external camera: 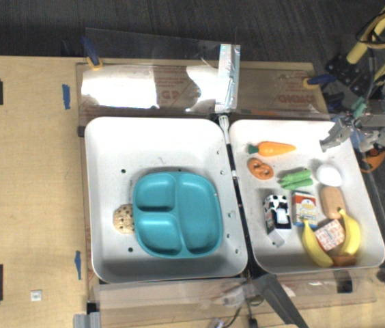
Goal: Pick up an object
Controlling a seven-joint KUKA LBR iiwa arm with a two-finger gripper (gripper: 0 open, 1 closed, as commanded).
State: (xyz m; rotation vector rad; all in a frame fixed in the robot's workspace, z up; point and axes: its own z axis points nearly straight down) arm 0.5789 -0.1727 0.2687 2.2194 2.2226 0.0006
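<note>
The right bin (373, 203) holds a toy carrot (275, 148), an orange round slice (261, 169), a green pod (295, 179), a white egg (329, 176), a black-and-white cow-print carton (277, 212), a red-and-white carton (306, 207), a tan bread roll (331, 201), a banana (317, 245) and a small red checked packet (330, 236). My gripper (343, 134) hangs over the bin's upper right corner, above and to the right of the egg, with nothing seen in it.
The left bin (110, 142) carries a teal divided plate (176, 212) and a speckled cookie (123, 218) at the plate's left edge. A clear plastic wall (179, 80) stands behind the bins. Yellow and black cables (373, 33) hang at the upper right.
</note>
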